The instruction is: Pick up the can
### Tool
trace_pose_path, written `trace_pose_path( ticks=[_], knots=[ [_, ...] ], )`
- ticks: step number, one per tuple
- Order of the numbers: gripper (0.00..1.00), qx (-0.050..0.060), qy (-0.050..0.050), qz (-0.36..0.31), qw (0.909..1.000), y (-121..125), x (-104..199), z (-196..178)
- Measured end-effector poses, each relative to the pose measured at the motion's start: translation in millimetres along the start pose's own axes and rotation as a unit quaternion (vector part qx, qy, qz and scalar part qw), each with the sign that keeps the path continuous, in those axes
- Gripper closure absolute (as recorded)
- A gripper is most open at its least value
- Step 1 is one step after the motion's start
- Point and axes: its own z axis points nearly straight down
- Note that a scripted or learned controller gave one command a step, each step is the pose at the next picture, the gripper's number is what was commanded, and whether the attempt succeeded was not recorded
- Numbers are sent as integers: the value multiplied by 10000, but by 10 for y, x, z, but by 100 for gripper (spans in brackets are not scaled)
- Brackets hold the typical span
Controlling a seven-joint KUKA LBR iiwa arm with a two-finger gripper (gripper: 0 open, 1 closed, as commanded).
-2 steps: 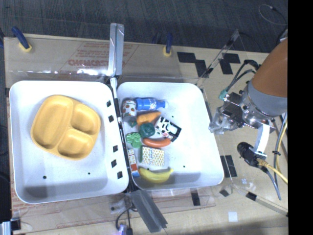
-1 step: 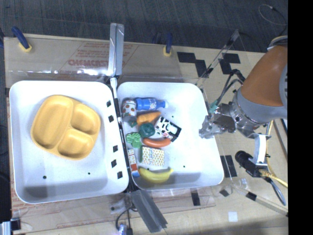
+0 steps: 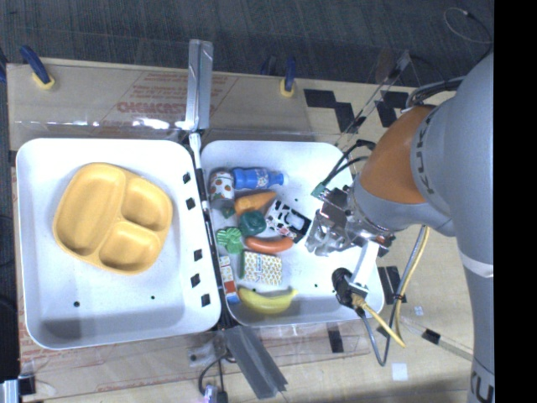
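**Can crowded in the corner, wrong grab likely**

The gripper [image 3: 324, 238] is seen low over the right bin [image 3: 323, 154], well apart from the can [image 3: 221, 185]; whether it is apart or together cannot be told. The can is tucked against the bin's left wall, touching or just beside the bottle [image 3: 257, 178], with the carrot [image 3: 254, 202] close below. A neighbour could be caught instead, or the can pushed into the wall and lost. The can looks small, pale with brown markings; its pose is unclear.
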Motion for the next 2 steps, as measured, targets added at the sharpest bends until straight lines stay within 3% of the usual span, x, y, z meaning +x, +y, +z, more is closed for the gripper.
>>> trace_pose_path(
  ticks=[1, 2],
  knots=[
    [100, -35, 5, -879, 9961, 23, -255, -375],
    [100, -18, 5, -1804, 9836, 90, -489, -181]
  ],
)
